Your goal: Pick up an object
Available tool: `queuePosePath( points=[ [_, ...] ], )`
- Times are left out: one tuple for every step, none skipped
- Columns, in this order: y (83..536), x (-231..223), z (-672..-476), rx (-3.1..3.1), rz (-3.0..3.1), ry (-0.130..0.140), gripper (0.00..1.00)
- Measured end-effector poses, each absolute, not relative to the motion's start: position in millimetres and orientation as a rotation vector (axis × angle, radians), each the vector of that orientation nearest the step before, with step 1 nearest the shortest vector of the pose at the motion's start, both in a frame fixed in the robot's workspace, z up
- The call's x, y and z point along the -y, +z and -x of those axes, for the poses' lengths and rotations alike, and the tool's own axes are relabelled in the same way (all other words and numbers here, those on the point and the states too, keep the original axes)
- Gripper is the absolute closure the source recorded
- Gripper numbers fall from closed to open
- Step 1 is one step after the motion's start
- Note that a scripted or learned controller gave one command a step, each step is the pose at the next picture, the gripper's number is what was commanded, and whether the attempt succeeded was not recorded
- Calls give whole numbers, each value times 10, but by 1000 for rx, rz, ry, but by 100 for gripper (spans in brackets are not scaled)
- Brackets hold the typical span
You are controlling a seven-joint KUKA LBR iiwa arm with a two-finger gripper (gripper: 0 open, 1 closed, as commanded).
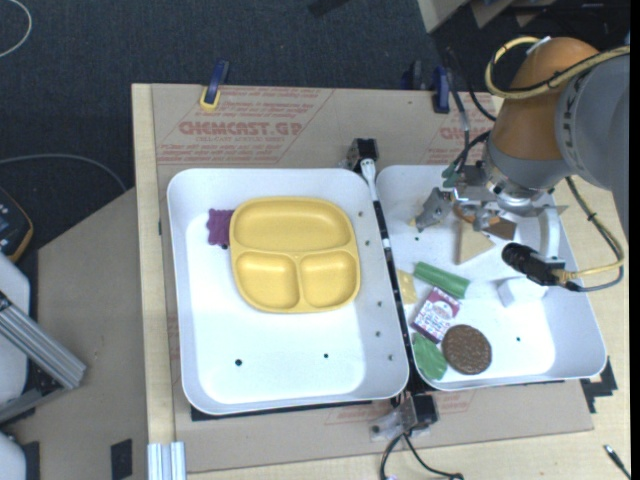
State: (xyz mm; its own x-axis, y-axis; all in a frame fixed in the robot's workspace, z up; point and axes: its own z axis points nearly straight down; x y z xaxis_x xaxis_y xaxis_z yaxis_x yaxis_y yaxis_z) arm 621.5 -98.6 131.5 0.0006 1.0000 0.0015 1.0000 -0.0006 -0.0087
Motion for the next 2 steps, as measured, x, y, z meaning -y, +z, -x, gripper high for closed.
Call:
queuePosePath(
  points=[
    [876,982,-6243,2226,2225,-7,0],
    [992,977,-6250,2227,2228,-11,100]
  ],
)
